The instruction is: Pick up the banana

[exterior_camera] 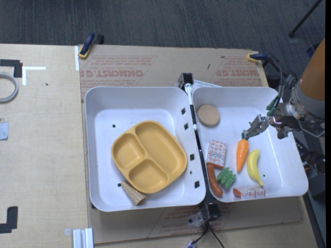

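Banana (253, 167): lies loose on the floor of the right bin (287, 182), below and slightly right of the jaws, near them but apart, untouched. Nothing sits between the fingers, so no grasp exists; lift not begun. Jaw spread: cannot tell, the tips read as one small grey shape.

Carrot (241, 154): just beside the banana, its green top directly under the gripper (257, 126) tip; whether it touches is unclear. Judged a risk of a wrong pick.

Below-left of the jaws: patterned box (216, 153), green leafy piece (226, 177), sausage (214, 180), red-and-white packet (250, 192). Left and slightly above: round tan biscuit (209, 115).

Far left of the jaws, left bin (98, 138): yellow divided plate (149, 156), bread slice (133, 192) at its lower edge.

Remaining: shift over banana, descend, close, raise
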